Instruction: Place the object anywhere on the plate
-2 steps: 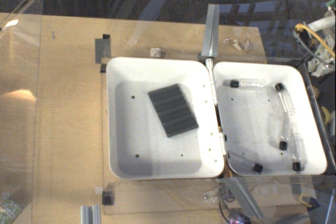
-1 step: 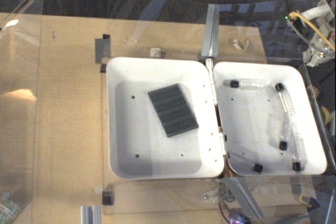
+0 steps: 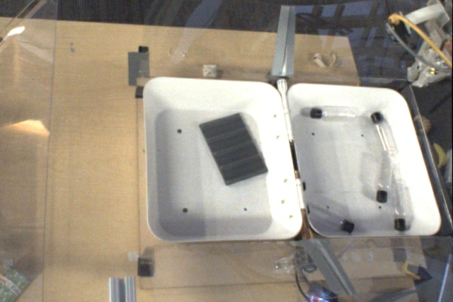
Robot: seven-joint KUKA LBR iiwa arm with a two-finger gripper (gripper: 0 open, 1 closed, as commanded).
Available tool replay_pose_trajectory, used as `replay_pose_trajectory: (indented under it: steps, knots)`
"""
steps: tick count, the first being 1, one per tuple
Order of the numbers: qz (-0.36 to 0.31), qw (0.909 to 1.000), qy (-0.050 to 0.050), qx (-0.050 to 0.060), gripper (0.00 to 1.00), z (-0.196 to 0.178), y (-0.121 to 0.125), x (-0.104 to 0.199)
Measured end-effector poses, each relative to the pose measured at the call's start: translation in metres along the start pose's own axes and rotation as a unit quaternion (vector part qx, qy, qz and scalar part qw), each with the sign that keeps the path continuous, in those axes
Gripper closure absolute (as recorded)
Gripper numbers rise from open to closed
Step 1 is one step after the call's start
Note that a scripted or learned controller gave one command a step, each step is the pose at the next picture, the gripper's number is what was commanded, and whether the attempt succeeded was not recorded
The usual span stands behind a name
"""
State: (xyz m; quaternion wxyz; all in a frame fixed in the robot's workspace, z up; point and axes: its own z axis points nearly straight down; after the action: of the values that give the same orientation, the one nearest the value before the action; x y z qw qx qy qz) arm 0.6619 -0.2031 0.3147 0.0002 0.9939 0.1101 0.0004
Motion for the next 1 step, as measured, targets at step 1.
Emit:
replay_pose_trajectory:
  steps: [1]
  knots:
    - [0.006,1.0,0.0,0.0,1.0,-0.0303,-0.0014,-0.0002]
